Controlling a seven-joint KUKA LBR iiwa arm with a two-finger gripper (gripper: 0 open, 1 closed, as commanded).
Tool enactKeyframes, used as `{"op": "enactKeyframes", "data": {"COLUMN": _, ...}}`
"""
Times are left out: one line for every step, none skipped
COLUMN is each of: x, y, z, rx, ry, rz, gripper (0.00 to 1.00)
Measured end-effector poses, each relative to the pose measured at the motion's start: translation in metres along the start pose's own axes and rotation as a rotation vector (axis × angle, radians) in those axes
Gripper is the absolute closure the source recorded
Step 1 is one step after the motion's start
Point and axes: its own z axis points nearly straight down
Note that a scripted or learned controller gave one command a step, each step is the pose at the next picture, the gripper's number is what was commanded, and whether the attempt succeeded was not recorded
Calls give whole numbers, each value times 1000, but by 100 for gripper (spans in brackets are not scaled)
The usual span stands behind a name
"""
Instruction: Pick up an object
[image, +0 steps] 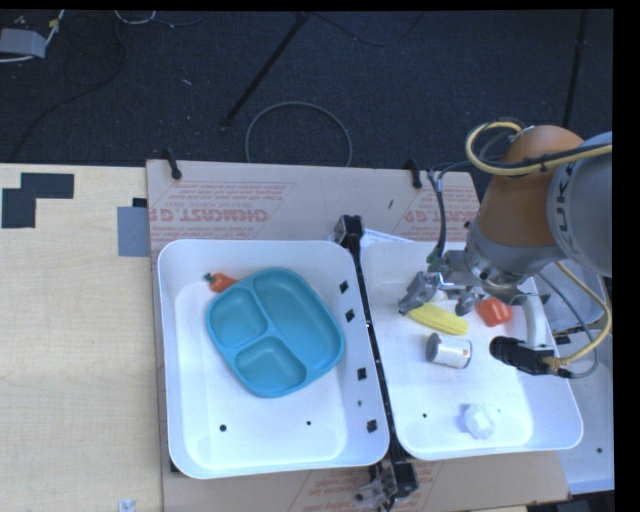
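Nearest in right bin (560, 425): small white object (478, 420); farther back, white cylinder (449, 351), then yellow corn-like piece (438, 319) and orange piece (493, 312). Gripper (440, 296) directly above yellow piece, jaws apart, nothing between. Left bin (190, 440): blue divided tray (273, 331), orange item (221, 282) at its far corner.

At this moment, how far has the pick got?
Done: the gripper has been brought over the right bin, just above the yellow corn-like toy. In hand: nothing visibly lifted; the toy, the small can and the orange piece lie on the bin floor. Left: grasp and lift.
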Motion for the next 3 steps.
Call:
{"op": "enactKeyframes", "data": {"x": -8, "y": -6, "z": 50, "rx": -1, "ry": 0, "rz": 1, "gripper": 0}}
{"op": "enactKeyframes", "data": {"x": -6, "y": -6, "z": 86, "rx": -7, "ry": -1, "rz": 2, "gripper": 0}}
{"op": "enactKeyframes", "data": {"x": -8, "y": -6, "z": 75, "rx": -5, "ry": 0, "rz": 7, "gripper": 100}}
